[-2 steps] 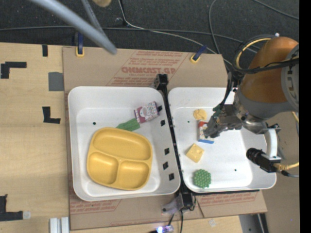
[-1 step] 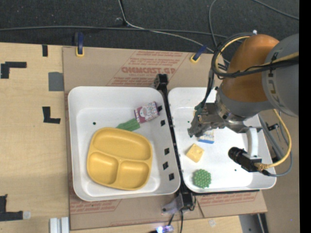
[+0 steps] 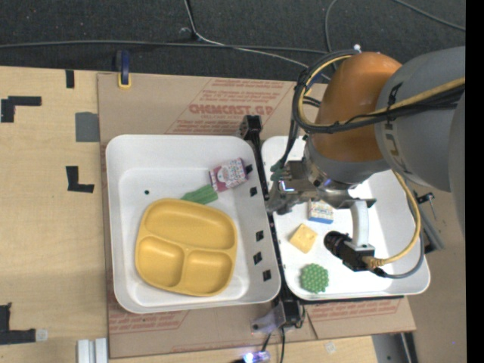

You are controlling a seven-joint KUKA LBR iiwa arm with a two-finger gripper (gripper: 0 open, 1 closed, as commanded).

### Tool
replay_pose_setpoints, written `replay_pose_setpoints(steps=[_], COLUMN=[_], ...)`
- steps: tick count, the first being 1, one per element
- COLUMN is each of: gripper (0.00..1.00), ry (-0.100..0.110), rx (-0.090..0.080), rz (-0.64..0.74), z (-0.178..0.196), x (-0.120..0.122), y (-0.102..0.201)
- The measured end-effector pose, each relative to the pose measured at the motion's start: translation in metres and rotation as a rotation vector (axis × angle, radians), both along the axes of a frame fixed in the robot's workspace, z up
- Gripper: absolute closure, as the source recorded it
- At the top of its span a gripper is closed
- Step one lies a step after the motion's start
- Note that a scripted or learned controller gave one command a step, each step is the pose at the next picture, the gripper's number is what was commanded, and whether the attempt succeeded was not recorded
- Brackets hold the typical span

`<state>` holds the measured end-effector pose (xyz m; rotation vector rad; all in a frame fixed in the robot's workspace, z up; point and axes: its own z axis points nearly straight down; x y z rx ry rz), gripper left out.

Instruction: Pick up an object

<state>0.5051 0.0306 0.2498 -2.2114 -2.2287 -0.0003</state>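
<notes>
Two shallow white bins are seen side by side on the worktop, which is covered under them by a cardboard sheet. The yellow divided tray is taken as the landmark; it lies in the left bin. Just beyond the tray's far edge a green object is seen, and beside that, further toward the right bin, a small purple and white packet lies.

To the right of the tray, across the divider between the bins, a pale yellow block is found. Nearer the camera from it a green bumpy ball rests, and just beyond it a small white and blue box lies. The grey arm with its orange band is held over the right bin, with the hand low by the divider, close to the box. Whether the hand is spread or closed cannot be told, and nothing is seen gripped.
</notes>
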Motion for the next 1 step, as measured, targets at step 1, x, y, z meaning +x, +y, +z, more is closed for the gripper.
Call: replay_pose_setpoints(steps=[1], gripper=[1.00], ry=[0.002], rx=[-0.001], rz=[-0.002], z=[-0.0097], x=[-0.0164], y=[0.0532])
